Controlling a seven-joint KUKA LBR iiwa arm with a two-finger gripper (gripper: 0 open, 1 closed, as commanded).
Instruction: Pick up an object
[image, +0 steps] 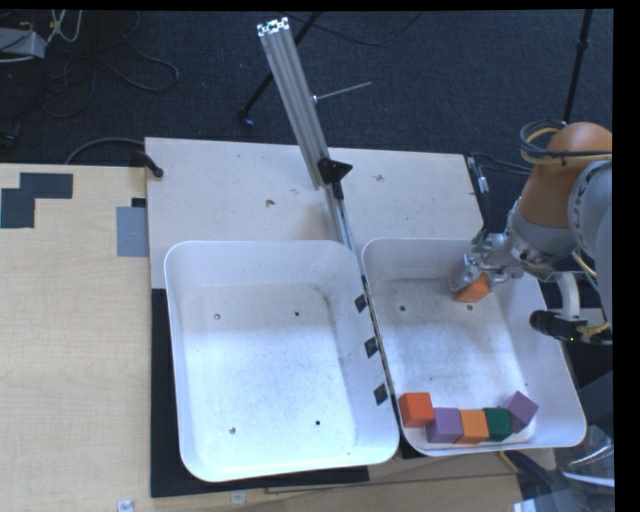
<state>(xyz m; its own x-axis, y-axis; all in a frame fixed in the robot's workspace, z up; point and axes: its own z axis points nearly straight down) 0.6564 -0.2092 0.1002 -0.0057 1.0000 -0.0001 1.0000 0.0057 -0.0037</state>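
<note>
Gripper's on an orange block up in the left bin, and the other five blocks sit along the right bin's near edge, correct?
Not quite: the gripper and its orange block are in the right bin, not the left, as the camera view shows. The five blocks do line that bin's near edge.

Even, fairly bright light; the white bins (265, 360) wash out pale at centre frame. Soft shadows only. Upper frame floor (150, 70) stays dim; slightly blurry overall.

Grey arm (597, 205) with a rounded orange band (560, 180), black cables looping beside it.
</note>
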